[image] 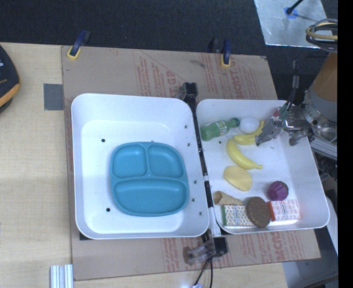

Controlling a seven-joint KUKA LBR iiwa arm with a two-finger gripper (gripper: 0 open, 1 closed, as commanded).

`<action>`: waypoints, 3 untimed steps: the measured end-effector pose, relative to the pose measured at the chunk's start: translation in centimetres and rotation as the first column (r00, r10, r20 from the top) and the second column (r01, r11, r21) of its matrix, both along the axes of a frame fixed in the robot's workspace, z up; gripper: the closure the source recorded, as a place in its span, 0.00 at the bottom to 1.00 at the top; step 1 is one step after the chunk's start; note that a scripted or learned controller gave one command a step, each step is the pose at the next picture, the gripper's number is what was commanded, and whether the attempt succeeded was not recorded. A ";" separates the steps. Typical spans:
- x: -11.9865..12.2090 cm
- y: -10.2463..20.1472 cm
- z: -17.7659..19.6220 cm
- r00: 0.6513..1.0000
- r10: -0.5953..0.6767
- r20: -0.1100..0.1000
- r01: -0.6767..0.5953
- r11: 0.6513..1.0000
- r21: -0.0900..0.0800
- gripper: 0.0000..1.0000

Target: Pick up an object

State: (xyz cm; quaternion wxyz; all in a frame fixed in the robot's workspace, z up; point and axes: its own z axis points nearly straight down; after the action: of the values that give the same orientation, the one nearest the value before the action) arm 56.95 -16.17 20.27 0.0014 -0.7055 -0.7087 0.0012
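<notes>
Cartons (pixel 236 215): two small printed packs lie flat along the near wall of the right bin (pixel 318 185), one at the left, one, red and white (pixel 286 210), at the right; light and boxy by the look, flat faces good for a pinch across the short side.
Brown disc (pixel 257 211): rests between the cartons and overlaps them; probably a stiff toy food, hard to take while it lies flat.
Purple piece (pixel 278 190): small rounded lump just beyond the red-and-white pack; likely light and liable to roll.
Yellow lump (pixel 238 177): soft-edged toy shape near the bin's middle, clear of its neighbours; I judge it an easy target, taken across its narrow width.
Banana (pixel 240 154): a long curved toy, smooth and probably slippery plastic; best taken at mid-length, across the curve.
Second banana (pixel 249 138): lies farther in, just beside the gripper (pixel 269 133); the closest candidate, light and rigid as I judge.
White ball (pixel 248 124): at the far wall, touching the second banana; round and likely to slip.
Green bottle (pixel 219 128): on its side at the far left corner; narrow body suits a pinch.
Gripper: low over the bin's far right part; fingers too small and blurred to tell if spread or closed; nothing visibly held.
Left bin (pixel 89 161): holds a blue divided plate (pixel 149 178).
</notes>
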 end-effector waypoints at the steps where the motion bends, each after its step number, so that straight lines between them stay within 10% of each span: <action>1: -5.5 5.8 -11.7 1.000 0.002 -0.013 -0.001 1.000 0.005 0.00; 2: -5.0 5.4 -10.0 1.000 0.002 -0.002 -0.002 1.000 0.001 1.00; 3: -5.0 5.4 -10.0 1.000 0.002 -0.001 -0.002 1.000 0.000 0.00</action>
State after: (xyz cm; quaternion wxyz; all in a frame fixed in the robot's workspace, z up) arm 51.90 -10.76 10.25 0.0021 -0.7049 -0.7093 0.0016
